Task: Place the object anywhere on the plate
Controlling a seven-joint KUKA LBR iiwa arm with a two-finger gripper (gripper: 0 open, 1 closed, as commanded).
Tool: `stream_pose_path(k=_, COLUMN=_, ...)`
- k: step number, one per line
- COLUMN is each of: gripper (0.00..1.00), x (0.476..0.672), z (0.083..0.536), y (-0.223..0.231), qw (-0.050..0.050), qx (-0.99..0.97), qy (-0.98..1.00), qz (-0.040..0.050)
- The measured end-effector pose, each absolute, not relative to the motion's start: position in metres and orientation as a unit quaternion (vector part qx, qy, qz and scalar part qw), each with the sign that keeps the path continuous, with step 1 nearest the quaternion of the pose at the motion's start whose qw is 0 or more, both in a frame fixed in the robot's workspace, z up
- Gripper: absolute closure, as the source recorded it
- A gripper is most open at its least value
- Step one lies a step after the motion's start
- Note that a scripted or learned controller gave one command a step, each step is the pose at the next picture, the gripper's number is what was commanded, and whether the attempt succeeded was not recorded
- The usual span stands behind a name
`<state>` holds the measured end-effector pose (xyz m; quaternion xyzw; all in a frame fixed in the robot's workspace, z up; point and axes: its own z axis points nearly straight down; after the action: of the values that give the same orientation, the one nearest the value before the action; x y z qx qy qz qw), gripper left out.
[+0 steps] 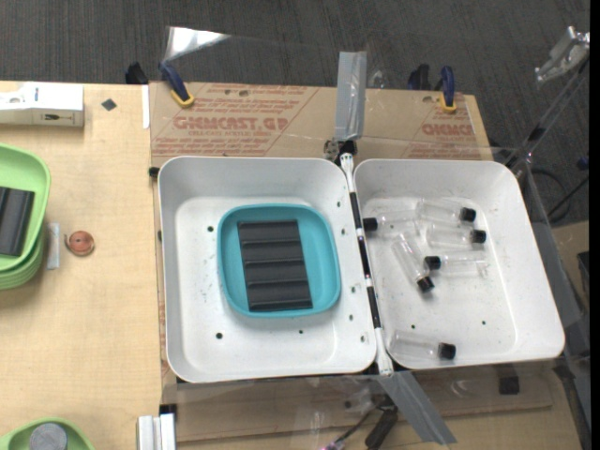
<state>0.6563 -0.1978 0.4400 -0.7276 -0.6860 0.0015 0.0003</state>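
Checking the place-on-plate run, where are we? /kim

Looks done, or close to it. black ridged block [275, 262] lies flat on the teal plate [230, 251], roughly centred, long side running toward the camera. All of it sits inside the rim, nothing hanging over. /ravi

And the plate? /kim

In the left bin [187, 326], about mid-floor, flat as far as I can see. /ravi

Are we sure the block is the task object? /kim

That's my read, not a certainty. The other candidates are the clear vials [412, 262] with black caps, scattered loose in the right bin [525, 326]. Most lie near its middle, one lies near the front edge. None is touching the plate, they're a bin away. /ravi

So if the target was a vial? /kim

Then nothing is placed and the whole pick is still to do. Clear tubes lying at mixed angles would be an awkward grab, I'd guess. /ravi

Gripper state? /kim

Cannot tell: whether the gripper is released, clenched or holding anything isn't readable from this frame. Nothing is touching the block or the plate from above, so the block rests free there. /ravi

OK, logging as probably complete, pending the object ID. /kim
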Motion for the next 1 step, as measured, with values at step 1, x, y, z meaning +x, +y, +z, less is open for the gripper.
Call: stream_pose_path(k=1, gripper=0.0, x=0.6563, z=0.44, y=-0.1978, qw=0.0, qx=-0.728, qy=-0.686, qz=0.0015)
